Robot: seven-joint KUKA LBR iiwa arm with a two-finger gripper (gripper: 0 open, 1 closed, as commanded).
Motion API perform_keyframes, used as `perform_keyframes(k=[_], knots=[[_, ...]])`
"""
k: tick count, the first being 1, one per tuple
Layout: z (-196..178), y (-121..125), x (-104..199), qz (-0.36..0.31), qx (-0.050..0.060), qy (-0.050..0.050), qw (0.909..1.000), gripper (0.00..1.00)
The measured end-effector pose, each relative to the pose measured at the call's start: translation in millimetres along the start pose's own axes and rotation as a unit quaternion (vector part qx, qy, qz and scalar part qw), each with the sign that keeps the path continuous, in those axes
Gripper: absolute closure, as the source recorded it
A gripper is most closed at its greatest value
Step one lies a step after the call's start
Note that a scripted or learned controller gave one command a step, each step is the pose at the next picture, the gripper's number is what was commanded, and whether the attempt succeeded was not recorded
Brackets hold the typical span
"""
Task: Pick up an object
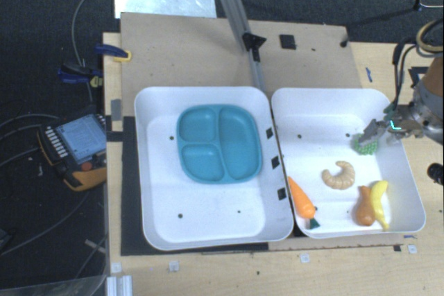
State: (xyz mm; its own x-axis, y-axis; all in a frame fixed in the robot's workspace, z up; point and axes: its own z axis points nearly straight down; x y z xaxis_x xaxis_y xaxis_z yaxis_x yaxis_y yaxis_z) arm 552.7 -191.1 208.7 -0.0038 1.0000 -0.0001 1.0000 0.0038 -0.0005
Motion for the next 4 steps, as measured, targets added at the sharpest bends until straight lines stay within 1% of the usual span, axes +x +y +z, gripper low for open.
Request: perform_keyframes(k=[1,2,3,4], knots=[[-1,1,0,0.0,-0.001,0.0,1.0,0.0],[44,5,6,-0.001,0.0,0.0,1.0,0.0],[92,0,-2,0.002,0.001,0.0,1.0,0.0],[122,2,-3,0.002,-0.002,0.0,1.0,0.0]])
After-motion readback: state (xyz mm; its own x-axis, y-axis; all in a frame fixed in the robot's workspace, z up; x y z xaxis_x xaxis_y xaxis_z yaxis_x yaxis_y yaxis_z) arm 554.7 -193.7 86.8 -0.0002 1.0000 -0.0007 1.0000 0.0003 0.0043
